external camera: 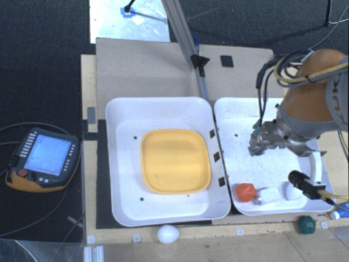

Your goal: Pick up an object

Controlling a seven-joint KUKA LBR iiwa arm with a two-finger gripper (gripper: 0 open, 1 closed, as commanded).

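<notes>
Overhead, the grey arm with the orange band (311, 100) reaches in from the right and bends down over the right-hand shallow white bin (235, 116). Its claw (259, 142) sits over the bare middle of that bin, pointing toward the left wall. How wide the claw stands cannot be told from this angle, and nothing is seen in its hold.

The small red rounded object (245, 191) lies near the bin's front edge, well apart from the claw. Just beside it on the right lie a small white blocky piece (267, 195) and a white rounded piece (289, 190).

The left-hand shallow white bin (122, 146) carries a yellow square plastic plate (175, 160). On the desk (142, 64) in front of the bins rest a white egg-shaped ball (168, 234) and a dark green ball (306, 224). A handheld control pendant with a lit screen (43, 158) lies on the dark floor at the left.
</notes>
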